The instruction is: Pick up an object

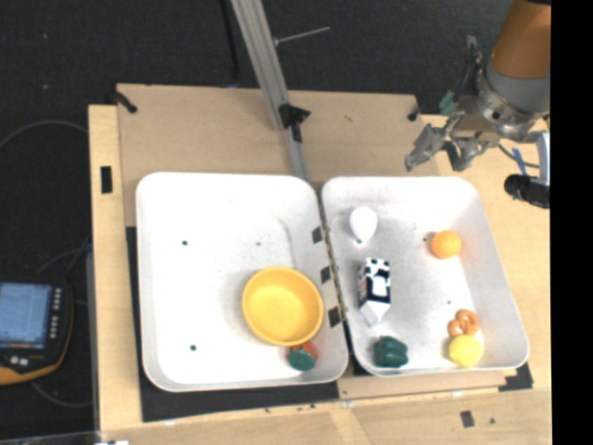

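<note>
My gripper (438,156) hangs above the far edge of the right bin (496,276), open, with nothing between its fingers. In that bin lie a white rounded object (362,222), a black-and-white carton (374,287), an orange ball (446,244), a dark green item (390,351), a small orange ring-shaped piece (463,323) and a yellow fruit (464,349). The left bin (176,276) holds a yellow bowl (283,306), with a small green-and-red item (302,356) by its near corner. All objects are well in front of the gripper.
A slanted metal pole (264,58) rises from the bench behind the gap between the bins. A handheld screen pendant (32,327) lies off the bench at the left. The grey and orange arm (521,54) comes in at the top right.
</note>
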